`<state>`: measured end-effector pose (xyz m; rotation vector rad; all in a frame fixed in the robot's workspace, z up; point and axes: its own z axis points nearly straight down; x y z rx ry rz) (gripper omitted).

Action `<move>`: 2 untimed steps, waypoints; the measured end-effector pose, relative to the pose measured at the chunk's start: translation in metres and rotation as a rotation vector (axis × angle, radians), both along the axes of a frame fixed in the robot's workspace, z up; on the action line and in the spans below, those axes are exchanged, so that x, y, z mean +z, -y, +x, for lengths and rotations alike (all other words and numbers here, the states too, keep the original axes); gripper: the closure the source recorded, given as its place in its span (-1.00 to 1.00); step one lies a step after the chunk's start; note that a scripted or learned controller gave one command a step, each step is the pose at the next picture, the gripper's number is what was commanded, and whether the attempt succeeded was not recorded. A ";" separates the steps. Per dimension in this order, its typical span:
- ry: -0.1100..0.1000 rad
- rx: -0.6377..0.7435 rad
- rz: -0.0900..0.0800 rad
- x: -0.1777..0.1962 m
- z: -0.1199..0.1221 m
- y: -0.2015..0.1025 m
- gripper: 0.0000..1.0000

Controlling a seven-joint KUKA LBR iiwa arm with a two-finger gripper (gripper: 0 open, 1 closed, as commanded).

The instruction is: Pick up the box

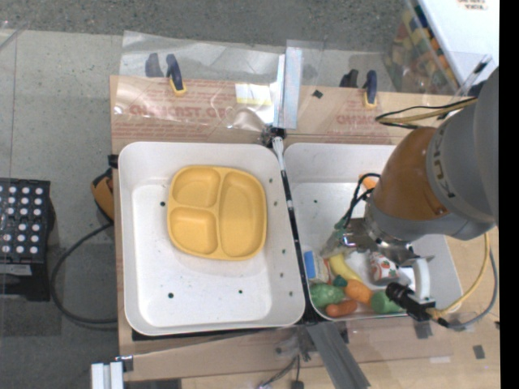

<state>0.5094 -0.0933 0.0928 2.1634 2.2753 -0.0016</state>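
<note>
White-and-red, the likeliest box (379, 267) lies low in the right bin (324, 177), crowded by toy foods (328, 293) beneath the gripper (366, 248), whose opening I cannot tell; I judge that a close here may catch a neighbour instead.

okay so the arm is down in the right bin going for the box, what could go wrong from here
Two risks stand out. The toy food lies packed together in the near corner of the right bin: a banana, a carrot and green pieces, so the gripper may close on the wrong item or shove the pile. Also, the arm hides much of that bin from the camera, so I cannot pick out the box with confidence, and a failed grasp may be hard to spot.
</note>
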 end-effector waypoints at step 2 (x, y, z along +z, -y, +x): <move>0.001 0.000 0.001 0.000 0.000 -0.001 -1.00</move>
